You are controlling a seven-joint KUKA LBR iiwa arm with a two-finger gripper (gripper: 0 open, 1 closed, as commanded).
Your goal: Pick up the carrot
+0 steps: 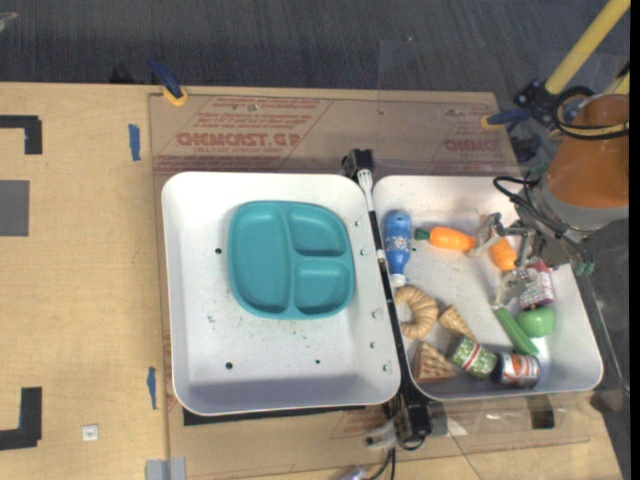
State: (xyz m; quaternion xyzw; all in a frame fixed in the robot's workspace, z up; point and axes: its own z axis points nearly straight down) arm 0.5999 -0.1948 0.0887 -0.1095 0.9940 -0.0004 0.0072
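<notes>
The carrot (447,237), orange with a green tip, lies flat near the back of the right bin (585,368), just right of a blue bottle (397,240). My gripper (515,261) hangs low over the right side of that bin, roughly a hand's width to the right of the carrot. A small orange object (503,255) sits right at the gripper's left side; I cannot tell whether it is held or merely lying beside it. The grey arm with its orange band (592,163) comes in from the upper right.
A teal divided plate (292,258) rests in the left bin (190,298). The right bin also holds a croissant (418,308), a pizza slice (432,363), a dark can (470,356), a red-and-white can (518,370), a green pepper (530,323) and a small labelled bottle (540,288).
</notes>
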